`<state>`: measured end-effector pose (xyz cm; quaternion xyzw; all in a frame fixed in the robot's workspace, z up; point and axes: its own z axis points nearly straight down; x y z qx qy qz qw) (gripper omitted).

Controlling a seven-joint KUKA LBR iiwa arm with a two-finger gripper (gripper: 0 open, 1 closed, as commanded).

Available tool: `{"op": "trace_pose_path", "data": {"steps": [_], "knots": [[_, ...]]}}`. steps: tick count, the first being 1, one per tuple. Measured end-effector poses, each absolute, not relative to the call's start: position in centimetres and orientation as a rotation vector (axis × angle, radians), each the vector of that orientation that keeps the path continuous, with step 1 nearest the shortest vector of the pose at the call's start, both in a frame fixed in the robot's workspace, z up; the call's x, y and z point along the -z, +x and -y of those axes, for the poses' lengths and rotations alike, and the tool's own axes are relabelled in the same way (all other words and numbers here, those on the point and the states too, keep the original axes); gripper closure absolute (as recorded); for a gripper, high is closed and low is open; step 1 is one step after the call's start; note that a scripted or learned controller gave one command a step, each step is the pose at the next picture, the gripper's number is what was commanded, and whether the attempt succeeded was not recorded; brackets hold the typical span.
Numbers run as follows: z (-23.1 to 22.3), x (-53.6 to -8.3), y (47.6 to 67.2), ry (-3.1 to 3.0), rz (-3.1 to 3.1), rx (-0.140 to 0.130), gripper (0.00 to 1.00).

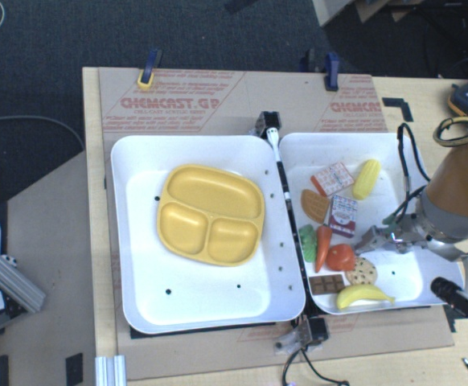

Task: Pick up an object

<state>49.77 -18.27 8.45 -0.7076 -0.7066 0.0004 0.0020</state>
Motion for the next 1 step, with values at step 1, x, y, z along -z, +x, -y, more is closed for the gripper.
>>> {"op": "trace_pose_path", "data": {"steps": [1], "knots": [[18.3,-9.49,49.8,-2.223,2.218,-0.001,1.0]]}}
